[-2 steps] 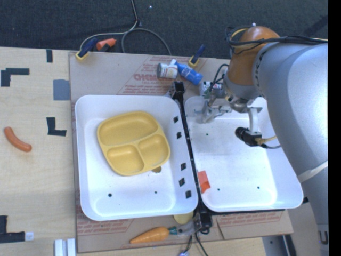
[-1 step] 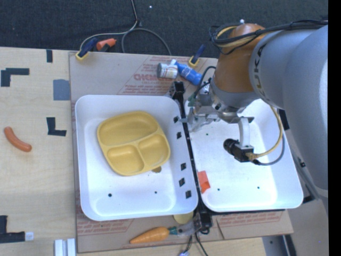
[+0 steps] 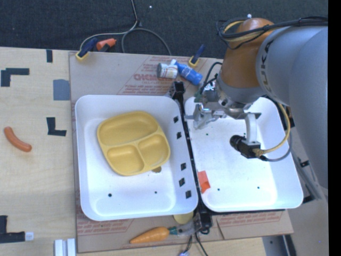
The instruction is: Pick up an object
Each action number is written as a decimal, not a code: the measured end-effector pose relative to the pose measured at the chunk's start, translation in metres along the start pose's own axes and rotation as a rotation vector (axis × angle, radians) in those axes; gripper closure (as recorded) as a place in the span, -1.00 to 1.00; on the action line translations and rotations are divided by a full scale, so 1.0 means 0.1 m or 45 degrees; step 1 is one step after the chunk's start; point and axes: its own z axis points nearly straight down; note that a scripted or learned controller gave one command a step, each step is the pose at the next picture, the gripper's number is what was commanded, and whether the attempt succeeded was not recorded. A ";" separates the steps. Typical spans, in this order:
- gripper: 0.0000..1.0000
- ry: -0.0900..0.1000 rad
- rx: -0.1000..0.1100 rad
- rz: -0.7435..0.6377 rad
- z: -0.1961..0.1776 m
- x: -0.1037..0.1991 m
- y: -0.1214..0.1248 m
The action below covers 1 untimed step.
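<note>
1. Your arm (image 3: 277, 63) reaches in from the right and hangs over the back of the right bin (image 3: 250, 196). The pincer (image 3: 202, 115) sits low at that bin's back left corner, close to the divider between the two bins.

2. Whether the pincer is apart or together cannot be told here; the wrist hardware blocks the tips. Nothing is visibly held.

3. The only clear object inside a bin is the yellow divided plate (image 3: 133, 142). It lies flat in the left bin (image 3: 96, 196), toward its back, well apart from the pincer and across the divider.

4. A small dark bit peeks out at the plate's near rim; too small to identify. An orange tag (image 3: 203, 181) sits on the divider's right side.

5. Judgement: a flat plate gives no grip from above at its centre. Aim for the rim, one tip outside the edge and one inside a compartment, jaws square across the rim.

6. Pick the rim side nearest the divider; shortest travel, but watch the bin wall for clearance.

7. Lift clear of the divider before crossing. Descend slowly; a hard plate on a slick bin likely skids if nudged sideways.

8. Ignore the carrot (image 3: 150, 235), sausage (image 3: 17, 140) and tube (image 3: 187, 72) lying on the surface outside the bins.
</note>
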 end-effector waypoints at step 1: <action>-1.00 0.000 0.002 0.000 0.01 0.00 0.00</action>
